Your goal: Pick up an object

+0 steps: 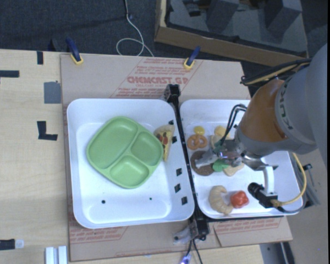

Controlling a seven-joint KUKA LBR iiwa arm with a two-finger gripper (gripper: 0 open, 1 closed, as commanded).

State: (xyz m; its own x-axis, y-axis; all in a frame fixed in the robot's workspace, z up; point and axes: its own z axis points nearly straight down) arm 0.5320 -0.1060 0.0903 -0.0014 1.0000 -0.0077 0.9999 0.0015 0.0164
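My gripper (221, 157) hangs low in the right bin (247, 212), just above a cluster of toy foods in its middle. Under it and to its left lies a dark brown round piece (200, 164). A small green piece (218, 167) and a pale cream piece (234, 170) sit right beneath it. An orange pretzel (197, 142) and a yellow piece (220, 132) lie just beyond. Nearer the front are a tan croissant (220, 198) and a red piece (239, 199). The wrist hides part of the cluster.
The left bin (72, 147) holds a green divided plate (125, 152) and a pizza-like slice (165, 138) against its right wall. A black rail (181, 158) runs between the bins. The grey and orange arm (275, 120) covers the right bin's far right side.
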